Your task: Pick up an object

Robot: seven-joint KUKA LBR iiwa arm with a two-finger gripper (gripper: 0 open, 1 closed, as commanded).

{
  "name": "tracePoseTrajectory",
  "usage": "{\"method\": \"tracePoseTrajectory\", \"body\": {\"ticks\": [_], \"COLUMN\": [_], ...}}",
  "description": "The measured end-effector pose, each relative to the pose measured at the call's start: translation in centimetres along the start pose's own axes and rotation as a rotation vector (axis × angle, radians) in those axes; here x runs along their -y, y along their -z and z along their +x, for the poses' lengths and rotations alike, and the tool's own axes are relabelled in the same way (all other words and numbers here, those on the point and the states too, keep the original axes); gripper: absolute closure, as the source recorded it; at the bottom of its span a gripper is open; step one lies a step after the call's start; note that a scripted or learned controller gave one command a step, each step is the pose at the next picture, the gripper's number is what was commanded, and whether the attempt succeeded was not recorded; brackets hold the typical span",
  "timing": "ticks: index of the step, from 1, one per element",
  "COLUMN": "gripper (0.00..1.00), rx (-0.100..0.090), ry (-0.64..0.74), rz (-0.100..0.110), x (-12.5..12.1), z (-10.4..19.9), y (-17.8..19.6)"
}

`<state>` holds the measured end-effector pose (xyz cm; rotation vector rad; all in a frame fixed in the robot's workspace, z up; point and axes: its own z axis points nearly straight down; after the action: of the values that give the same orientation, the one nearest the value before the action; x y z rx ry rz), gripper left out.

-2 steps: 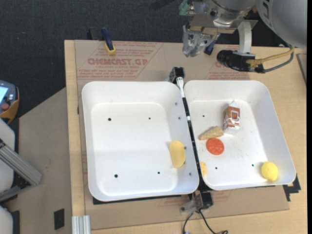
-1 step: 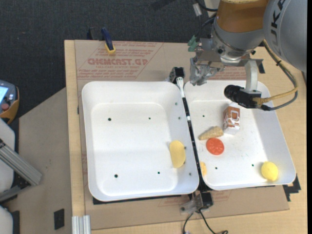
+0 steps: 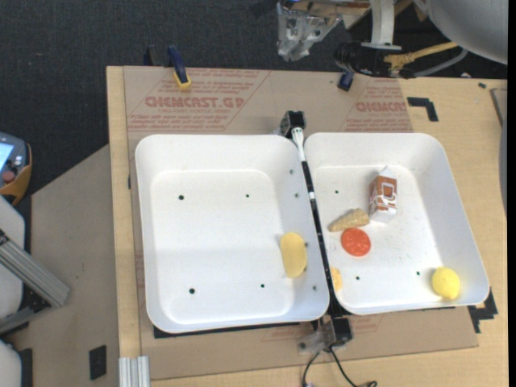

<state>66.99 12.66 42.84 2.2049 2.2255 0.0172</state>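
Gripper [image 3: 300, 35] parked high at 12 o'clock, beyond bins, likely to leave camera free sight; open or closed, cannot tell. Nothing grasped. Candidates: yellow piece [image 3: 293, 254] in left bin [image 3: 161, 160] at 4 o'clock; tomato [image 3: 356, 242] mid right bin [image 3: 451, 184].

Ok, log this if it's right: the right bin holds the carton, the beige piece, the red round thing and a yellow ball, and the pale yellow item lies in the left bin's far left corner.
One detail is off. In the camera view the pale yellow item lies in the left bin near its right wall, toward the near edge, not in the far left corner. The rest stands: the right bin holds the carton, beige piece, red round thing and yellow ball.
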Motion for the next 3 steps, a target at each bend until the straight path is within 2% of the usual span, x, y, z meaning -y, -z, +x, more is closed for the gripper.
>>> {"method": "tracePoseTrajectory", "body": {"ticks": [1, 2, 3], "gripper": [1.00, 1.00, 1.00], "rx": [0.005, 0.004, 0.001], "ry": [-0.014, -0.015, -0.001], "rz": [0.026, 0.023, 0.005], "x": [4.4, 6.5, 2.3], "z": [-6.2, -12.1, -4.6], "y": [-5.3, -6.8, 1.2]}}
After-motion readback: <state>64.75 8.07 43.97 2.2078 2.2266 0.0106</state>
